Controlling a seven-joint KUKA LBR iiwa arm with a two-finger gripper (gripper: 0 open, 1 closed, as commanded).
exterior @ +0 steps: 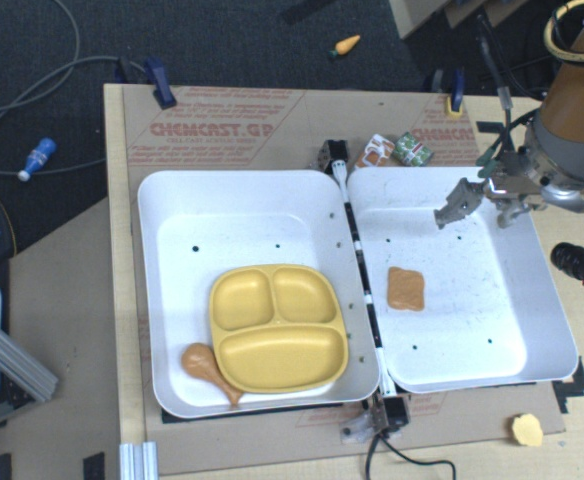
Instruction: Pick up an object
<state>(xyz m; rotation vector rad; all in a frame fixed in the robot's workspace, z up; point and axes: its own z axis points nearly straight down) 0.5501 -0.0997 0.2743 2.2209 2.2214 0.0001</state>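
My claw (459, 208) hung over the right bin's (532, 358) far side; I could not tell its state. The brown piece (405, 289) lay nearer, on that bin's left.

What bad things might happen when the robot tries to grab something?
The gripper hovers near the right bin's back wall, off from the flat brown piece; a straight drop would likely close on nothing. That piece lies flat, so fingers may slide over it. In the left bin, the drumstick toy touches the yellow plate, so grabbing it could bump the plate.
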